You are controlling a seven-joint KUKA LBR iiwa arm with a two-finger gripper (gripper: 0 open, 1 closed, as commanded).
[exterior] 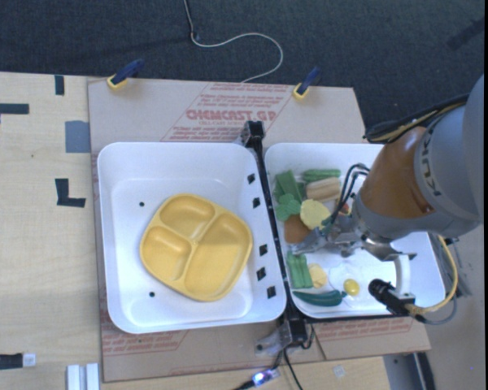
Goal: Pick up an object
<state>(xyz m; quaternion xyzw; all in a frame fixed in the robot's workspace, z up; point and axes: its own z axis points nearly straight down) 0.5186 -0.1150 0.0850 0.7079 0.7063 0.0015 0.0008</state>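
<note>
Lying in the left bin: yellow divided plate, long axis running upper-left to lower-right. Right bin holds toy foods against its left wall; dark green pepper lies roughly level, near front. Gripper low over brown piece; grip state unclear.

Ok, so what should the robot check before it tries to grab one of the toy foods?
1. Gripper over the right white bin: ok.
2. Toy foods within reach, such as the round brown piece beside it: ok.
3. Something between its fingers: cannot tell.
4. Pieces spread apart: not ok, the pale yellow-green round piece and green pieces crowd together.
5. Yellow divided plate in the left bin, away from the arm: ok.
</note>
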